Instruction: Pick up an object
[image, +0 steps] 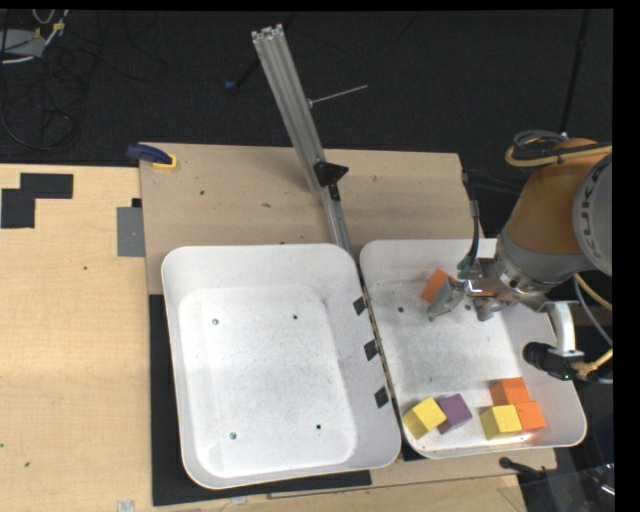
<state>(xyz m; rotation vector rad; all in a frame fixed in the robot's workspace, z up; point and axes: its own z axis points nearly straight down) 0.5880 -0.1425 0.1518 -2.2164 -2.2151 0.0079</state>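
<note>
Probably mid-attempt: an orange block (435, 286) sits in the right bin (440, 350), toward the bin's far edge and closer to its left wall than its right. It looks like a small cube-ish piece, tilted rather than flat, one corner up, plain orange, no markings I can make out. It's right at the left tip of the pincer (462, 298), touching or just beside the fingers; can't tell whether it's actually between them, and can't tell if it's resting on the bin floor or a bit lifted. Pincer opening: cannot tell, the metal parts blur together from this angle.

Judgement on progress: arm (555, 225) is down in the bin at the object, so the approach looks done; a confirmed grasp and a clear lift are not shown, so both count as left to do.

Other candidates in the same bin, all along its near edge: a yellow block (425, 415) and a purple block (455, 409) touching each other near the near-left corner; toward the near-right corner, a second yellow block (500, 421) with two orange blocks (520, 402) crowded against it. These are well apart from the pincer.

Left bin (265, 360) lies beside the right one on the tabletop (230, 200), dividing clips between them. A slanted metal rail (300, 130) rises behind the bins from the tabletop's far side.
</note>
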